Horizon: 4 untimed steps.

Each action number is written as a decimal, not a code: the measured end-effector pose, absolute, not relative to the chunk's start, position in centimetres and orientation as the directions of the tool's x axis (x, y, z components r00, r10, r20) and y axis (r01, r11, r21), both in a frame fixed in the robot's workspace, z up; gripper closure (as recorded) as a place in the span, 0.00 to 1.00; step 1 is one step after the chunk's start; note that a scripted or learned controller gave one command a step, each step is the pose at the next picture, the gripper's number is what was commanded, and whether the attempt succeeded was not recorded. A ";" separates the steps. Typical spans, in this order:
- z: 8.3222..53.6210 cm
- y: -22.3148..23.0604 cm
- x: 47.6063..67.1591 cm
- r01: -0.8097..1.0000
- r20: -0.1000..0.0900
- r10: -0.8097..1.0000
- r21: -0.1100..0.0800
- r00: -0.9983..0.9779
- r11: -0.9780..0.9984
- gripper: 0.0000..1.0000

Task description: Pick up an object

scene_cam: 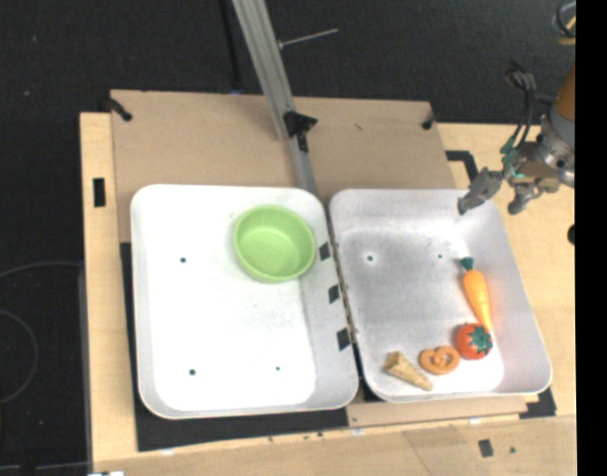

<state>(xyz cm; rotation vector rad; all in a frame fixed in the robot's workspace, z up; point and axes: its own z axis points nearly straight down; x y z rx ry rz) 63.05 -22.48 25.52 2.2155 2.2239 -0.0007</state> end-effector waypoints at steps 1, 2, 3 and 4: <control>25.5 -22.6 63.0 1.000 -0.004 1.000 0.001 -0.004 0.004 0.00; 21.3 -22.3 62.9 1.000 -0.003 1.000 -0.002 -0.003 0.003 0.00; 15.9 -22.3 61.9 1.000 -0.002 1.000 -0.002 0.001 -0.001 0.00; 10.7 -22.4 61.8 1.000 -0.003 1.000 -0.003 0.002 -0.002 0.00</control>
